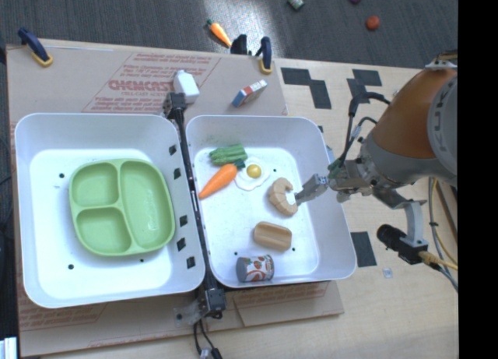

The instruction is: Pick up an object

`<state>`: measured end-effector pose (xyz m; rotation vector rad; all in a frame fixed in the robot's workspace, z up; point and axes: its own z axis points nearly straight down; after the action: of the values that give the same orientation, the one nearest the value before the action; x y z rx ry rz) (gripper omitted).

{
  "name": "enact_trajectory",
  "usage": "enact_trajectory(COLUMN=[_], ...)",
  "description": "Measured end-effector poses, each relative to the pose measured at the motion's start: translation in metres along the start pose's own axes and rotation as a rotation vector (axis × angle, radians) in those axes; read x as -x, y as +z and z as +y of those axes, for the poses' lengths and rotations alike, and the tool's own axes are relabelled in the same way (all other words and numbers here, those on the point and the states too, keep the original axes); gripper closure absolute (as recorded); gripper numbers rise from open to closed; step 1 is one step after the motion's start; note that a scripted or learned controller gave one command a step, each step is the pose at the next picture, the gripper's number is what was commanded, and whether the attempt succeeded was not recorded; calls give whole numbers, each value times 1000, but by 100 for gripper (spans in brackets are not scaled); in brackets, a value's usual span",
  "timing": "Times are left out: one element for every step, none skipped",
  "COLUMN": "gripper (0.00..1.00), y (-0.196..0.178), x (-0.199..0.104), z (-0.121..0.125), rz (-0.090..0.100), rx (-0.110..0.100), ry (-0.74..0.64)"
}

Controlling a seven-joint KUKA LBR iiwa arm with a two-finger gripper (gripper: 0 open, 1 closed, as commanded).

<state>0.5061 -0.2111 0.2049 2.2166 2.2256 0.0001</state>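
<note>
The right bin [331, 221] holds several toy foods. A green vegetable [228, 155] and an orange carrot [218, 181] lie at its back left, with a fried egg [250, 175] beside them. A tan curved pastry [280, 196] lies mid-bin. A brown bread roll [272, 234] and a small can [254, 269] on its side lie toward the front. My gripper [302, 194] reaches in from the right and its tip sits low against the pastry's right side. Nothing is lifted off the bin floor.
The left bin [31, 264] holds a green divided plate [120, 205]. A small red, white and blue box [249, 94] lies on the cardboard behind the bins. The arm's grey and orange body [408, 135] hangs over the bench right of the right bin.
</note>
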Motion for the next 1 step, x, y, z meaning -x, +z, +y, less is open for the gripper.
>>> enact_trajectory(gripper=[0], y=[113], x=[-38], z=[14], rz=[1], rx=[-3], ry=[-3])
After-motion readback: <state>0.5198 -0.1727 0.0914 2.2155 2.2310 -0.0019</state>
